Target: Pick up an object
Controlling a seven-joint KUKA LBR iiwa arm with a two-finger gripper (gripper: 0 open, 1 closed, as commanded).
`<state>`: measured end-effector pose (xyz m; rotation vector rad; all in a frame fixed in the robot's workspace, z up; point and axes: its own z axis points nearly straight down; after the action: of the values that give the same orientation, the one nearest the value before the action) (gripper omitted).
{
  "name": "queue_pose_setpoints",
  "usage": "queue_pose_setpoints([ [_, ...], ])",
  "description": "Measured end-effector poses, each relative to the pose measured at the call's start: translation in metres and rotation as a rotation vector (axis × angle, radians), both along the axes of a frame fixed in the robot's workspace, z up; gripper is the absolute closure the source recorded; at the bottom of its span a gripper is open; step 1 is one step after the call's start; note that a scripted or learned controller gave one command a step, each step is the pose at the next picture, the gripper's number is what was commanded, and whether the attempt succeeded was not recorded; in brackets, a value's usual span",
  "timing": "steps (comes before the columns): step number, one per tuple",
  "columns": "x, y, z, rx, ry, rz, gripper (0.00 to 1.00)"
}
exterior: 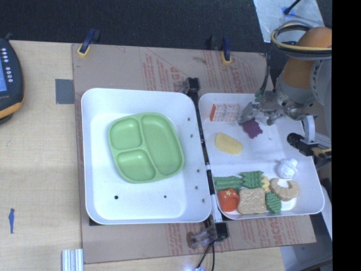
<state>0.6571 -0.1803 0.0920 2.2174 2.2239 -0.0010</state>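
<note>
The right bin holds toy food. A purple grape bunch lies near the bin's back, with a yellow lemon-like piece to its left and a white and orange carton behind that. My gripper hangs low over the back of this bin, open, its fingers spread just above and behind the purple bunch. Nothing sits between the fingers. The left finger is close to the bunch's top edge.
Along the right bin's front lie green vegetables, a tomato, a bread slice, a pretzel and a white garlic bulb. The left bin holds a green divided plate. A handheld pendant rests at the far left.
</note>
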Motion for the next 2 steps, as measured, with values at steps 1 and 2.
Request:
queue_pose_setpoints([
  [1,-0.015,0.001,0.000,0.001,0.006,0.001,0.00],
  [2,-0.013,0.001,0.012,0.000,0.003,0.003,1.00],
])
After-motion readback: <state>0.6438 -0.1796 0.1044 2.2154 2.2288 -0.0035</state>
